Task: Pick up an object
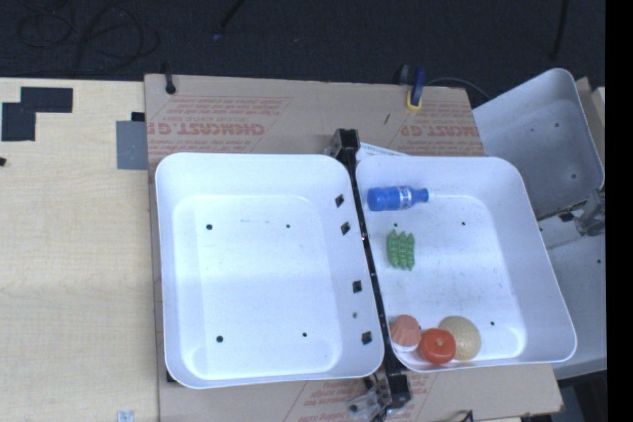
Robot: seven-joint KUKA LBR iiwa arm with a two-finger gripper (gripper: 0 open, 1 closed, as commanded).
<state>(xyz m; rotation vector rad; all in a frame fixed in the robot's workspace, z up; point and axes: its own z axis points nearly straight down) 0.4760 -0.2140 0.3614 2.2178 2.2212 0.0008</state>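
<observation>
The right bin (514, 212) holds a blue bottle (396, 198) lying on its side near the far left corner. A small green bumpy object (401, 250) lies just below it. At the near edge sit a pink-and-white piece (405, 332), a red round object (437, 345) and a pale yellow ball (461, 335), close together.
The left bin (257, 272) sits beside the right one, joined by a black divider with clips (361, 252). Both rest on a cardboard sheet (247, 119) on the wooden bench. A grey metal plate (544, 128) rises at the right.
</observation>
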